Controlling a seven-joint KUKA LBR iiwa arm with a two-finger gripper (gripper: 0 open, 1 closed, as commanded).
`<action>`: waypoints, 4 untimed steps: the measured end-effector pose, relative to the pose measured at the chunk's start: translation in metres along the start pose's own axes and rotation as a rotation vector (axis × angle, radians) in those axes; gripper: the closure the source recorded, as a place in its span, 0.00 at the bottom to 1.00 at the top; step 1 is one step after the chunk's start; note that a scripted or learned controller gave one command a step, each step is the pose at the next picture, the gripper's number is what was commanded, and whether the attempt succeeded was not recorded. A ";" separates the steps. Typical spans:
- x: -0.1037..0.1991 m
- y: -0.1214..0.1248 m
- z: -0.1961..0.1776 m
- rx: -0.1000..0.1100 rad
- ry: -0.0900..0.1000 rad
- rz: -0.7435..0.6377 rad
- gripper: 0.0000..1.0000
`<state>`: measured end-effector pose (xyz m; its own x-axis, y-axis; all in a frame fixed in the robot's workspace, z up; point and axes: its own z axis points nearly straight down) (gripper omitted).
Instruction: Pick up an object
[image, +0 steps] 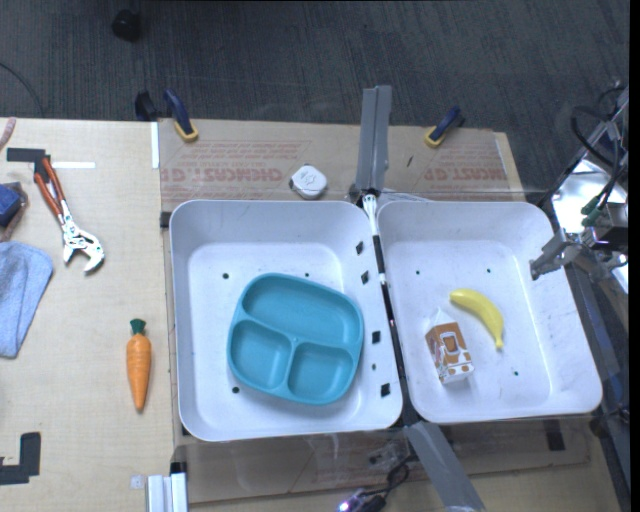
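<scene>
Pincer (548, 262) hangs at the right bin's (575, 395) far right rim, a grey tip poking in over the wall; whether it is released or clenched I cannot tell, and nothing shows in its grip. Nearest inside that bin lies a yellow banana (480, 313), and just beside it, towards the near wall, a small brown-and-white carton (450, 352). The left bin (190, 330) holds a teal divided tray (296, 338). A toy carrot (138, 365) lies out on the desk (80, 400). By my reading, the approach is just beginning: next, the arm must reach inward and descend over the banana or carton.
</scene>
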<state>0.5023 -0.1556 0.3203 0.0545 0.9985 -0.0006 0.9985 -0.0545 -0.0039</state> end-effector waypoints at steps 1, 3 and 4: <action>-0.041 -0.022 -0.121 -0.004 -0.002 0.030 0.00; 0.054 0.037 -0.121 -0.004 -0.002 -0.415 1.00; 0.000 0.052 -0.115 -0.005 -0.004 -0.947 1.00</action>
<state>0.5547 -0.1583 0.4354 -0.7787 0.6274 -0.0032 0.6274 0.7787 -0.0002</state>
